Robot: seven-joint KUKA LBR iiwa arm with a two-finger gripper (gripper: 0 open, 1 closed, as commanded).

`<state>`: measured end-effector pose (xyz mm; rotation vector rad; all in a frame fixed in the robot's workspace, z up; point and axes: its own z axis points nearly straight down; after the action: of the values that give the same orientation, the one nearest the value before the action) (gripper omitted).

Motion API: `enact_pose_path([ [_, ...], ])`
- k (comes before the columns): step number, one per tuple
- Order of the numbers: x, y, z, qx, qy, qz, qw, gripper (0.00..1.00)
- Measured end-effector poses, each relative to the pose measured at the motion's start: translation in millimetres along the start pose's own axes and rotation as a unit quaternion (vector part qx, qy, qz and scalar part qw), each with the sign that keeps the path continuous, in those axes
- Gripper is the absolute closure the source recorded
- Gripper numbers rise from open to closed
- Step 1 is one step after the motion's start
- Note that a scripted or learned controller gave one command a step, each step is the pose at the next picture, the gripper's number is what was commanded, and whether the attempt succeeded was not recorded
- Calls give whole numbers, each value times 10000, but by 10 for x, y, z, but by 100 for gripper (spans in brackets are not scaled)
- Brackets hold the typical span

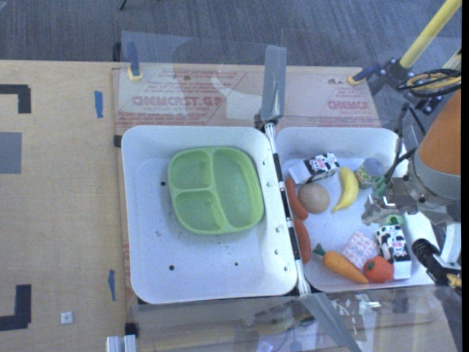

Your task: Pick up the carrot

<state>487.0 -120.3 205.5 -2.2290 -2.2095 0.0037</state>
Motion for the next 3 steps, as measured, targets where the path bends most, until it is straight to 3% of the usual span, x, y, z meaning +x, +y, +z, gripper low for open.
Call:
enact_pose_path([
  [1,2,0,0,1,0,-4,10000,0],
  [2,108,-43,1062,-67,-23,-541,9985,0],
  [3,138,-40,1138,-98,-62,-808,9967,0],
])
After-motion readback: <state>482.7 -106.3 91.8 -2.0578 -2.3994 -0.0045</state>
